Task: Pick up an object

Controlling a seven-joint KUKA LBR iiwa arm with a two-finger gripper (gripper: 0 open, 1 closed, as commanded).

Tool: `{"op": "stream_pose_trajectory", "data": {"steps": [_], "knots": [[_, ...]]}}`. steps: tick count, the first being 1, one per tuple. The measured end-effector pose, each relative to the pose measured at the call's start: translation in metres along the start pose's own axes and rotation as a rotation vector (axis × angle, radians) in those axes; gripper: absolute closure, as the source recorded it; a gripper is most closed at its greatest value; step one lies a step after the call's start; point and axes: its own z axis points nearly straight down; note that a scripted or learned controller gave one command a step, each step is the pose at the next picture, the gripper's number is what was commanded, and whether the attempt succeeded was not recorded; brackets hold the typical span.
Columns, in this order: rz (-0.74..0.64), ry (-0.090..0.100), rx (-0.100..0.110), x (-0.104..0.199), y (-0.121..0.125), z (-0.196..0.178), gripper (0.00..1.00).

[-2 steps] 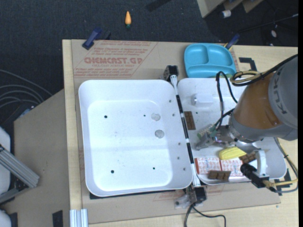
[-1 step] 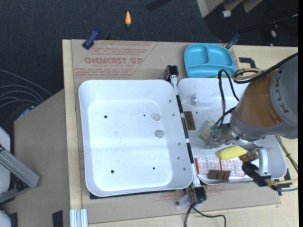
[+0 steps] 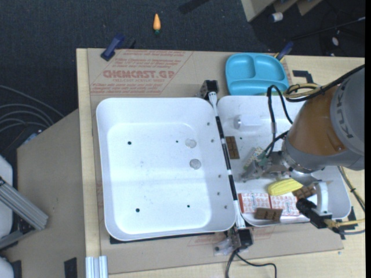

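Arm point(image 3: 324, 129) is positioned low over the right bin point(image 3: 246, 104), reaching in from the right edge of the bench point(image 3: 145, 68). Gripper point(image 3: 258, 162) is seen down among the clutter near the bin's left wall; whether it is apart or together cannot be told, since the wrist body and cables block the tips.

No object is seen held. Candidate things are all in the right bin: yellow object point(image 3: 284, 186) near the middle, just below the wrist; red-and-white printed packet point(image 3: 268, 201) along the near edge; brown block point(image 3: 269, 214) lying on that packet at the near edge; small brown piece point(image 3: 232, 147) against the left wall; a clear item point(image 3: 246, 121) toward the far edge. Left bin point(image 3: 156, 167) carries two small round discs point(image 3: 193, 154) only. Blue tray point(image 3: 256, 74) is set beyond the right bin, at the far edge of the bench.

Risks, as judged:
- Items are crowded, so two could be pinched at once or one nudged aside on closing.
- Gripper is close to the divider between bins; a finger could be caught on the bin wall.
- Flat packet is unlikely to be gripped from above.
- Loose cable point(image 3: 275, 106) could be snagged on the bin rim.
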Motion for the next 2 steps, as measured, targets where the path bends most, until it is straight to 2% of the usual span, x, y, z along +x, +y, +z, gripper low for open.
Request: {"op": "stream_pose_trajectory", "data": {"steps": [1, 2], "knots": [[-0.002, -0.001, -0.002, -0.008, 0.134, 0.009, 0.00], [-0.002, -0.001, -0.004, 0.033, 0.101, -0.092, 0.00]]}}
